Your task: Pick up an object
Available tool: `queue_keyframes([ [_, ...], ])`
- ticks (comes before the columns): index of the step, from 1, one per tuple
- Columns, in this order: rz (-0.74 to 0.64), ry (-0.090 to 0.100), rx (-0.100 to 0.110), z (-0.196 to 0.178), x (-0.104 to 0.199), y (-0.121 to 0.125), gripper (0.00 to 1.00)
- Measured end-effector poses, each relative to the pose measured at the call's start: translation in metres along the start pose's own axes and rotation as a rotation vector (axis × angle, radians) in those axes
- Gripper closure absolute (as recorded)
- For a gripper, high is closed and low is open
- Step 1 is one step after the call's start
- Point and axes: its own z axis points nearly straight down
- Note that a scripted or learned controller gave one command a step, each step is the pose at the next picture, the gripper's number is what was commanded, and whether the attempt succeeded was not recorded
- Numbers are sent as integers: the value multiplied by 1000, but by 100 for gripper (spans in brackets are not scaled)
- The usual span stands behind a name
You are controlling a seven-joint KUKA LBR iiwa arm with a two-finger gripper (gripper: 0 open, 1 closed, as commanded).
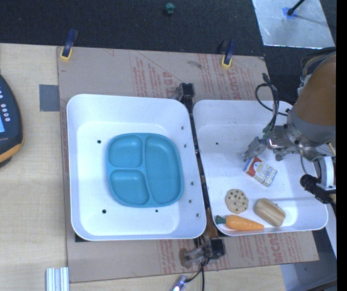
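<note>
**Camera view: gripper low over the right bin, beside a small carton.**

The gripper [259, 151] sits in the right bin [222, 111], its metal fingers apart and touching or just above the upper left corner of the red-and-white carton [261, 171]; nothing lies between them. Closing from here would likely catch only a corner, so the carton may tip or skid away. The cookie [236, 200], bread roll [270, 213] and carrot [244, 224] crowd the near wall, where the fingers risk striking the rim. Open floor lies in this bin's far half. The left bin [88, 111] holds a blue divided plate [144, 169], well apart.
</note>
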Motion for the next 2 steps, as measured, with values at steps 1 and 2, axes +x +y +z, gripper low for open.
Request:
queue_keyframes([
  [1,0,1,2,42,1,5,0],
  [2,-2,-1,3,32,-1,5,100],
])
